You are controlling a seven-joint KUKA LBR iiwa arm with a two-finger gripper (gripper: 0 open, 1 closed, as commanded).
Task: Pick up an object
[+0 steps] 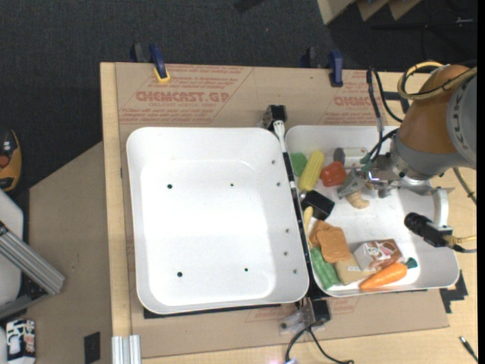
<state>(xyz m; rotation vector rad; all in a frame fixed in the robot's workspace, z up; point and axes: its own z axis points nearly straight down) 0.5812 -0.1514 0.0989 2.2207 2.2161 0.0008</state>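
The right bin (424,279) holds several toy foods: a yellow corn cob (311,169), a green piece (298,163), a red tomato (333,174), a black block (317,203), a slice of toast (332,243), a brown-and-white carton (375,253), an orange carrot (385,274) and a green pod (323,268). My gripper (359,189) hangs low over the bin's upper middle, just right of the tomato. A small tan object (360,200) lies right under the fingertips; whether they touch it is unclear.
The left bin (144,226) stands beside the right one, their rims meeting along a black clamp strip (290,184). The grey arm with its orange band (432,116) comes in from the right over the bin's upper edge. Blue clamps (334,67) sit at the board's far edge.
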